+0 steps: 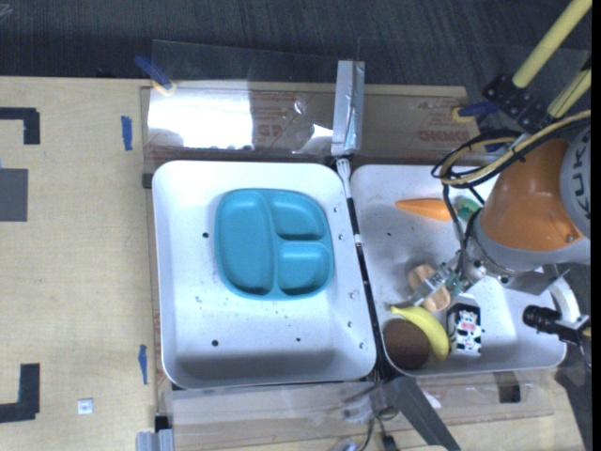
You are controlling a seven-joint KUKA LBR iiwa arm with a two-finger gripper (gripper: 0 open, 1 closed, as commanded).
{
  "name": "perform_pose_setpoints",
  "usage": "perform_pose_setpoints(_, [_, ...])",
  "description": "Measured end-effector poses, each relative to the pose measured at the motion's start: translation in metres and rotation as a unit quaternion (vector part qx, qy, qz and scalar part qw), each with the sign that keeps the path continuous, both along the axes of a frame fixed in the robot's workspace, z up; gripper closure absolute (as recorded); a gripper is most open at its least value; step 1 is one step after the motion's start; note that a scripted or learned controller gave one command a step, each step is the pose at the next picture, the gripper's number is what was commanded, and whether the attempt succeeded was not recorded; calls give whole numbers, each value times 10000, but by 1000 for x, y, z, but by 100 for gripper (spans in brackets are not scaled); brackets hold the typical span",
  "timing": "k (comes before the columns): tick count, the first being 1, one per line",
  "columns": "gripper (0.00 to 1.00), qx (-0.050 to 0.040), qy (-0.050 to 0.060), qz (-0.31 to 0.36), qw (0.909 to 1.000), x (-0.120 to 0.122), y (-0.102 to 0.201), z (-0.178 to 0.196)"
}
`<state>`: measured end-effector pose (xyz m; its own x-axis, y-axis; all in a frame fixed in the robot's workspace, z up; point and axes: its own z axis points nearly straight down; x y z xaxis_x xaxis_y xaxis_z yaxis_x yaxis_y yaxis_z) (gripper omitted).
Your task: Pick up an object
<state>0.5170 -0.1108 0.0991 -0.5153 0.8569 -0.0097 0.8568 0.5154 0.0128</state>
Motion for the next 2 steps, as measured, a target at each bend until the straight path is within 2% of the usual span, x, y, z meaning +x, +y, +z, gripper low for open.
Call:
perform_pose_setpoints(1, [100,19,38,-677,9977,23,53,110])
perform_pose_setpoints(2, [100,20,70,-1146,9934,89,80,107])
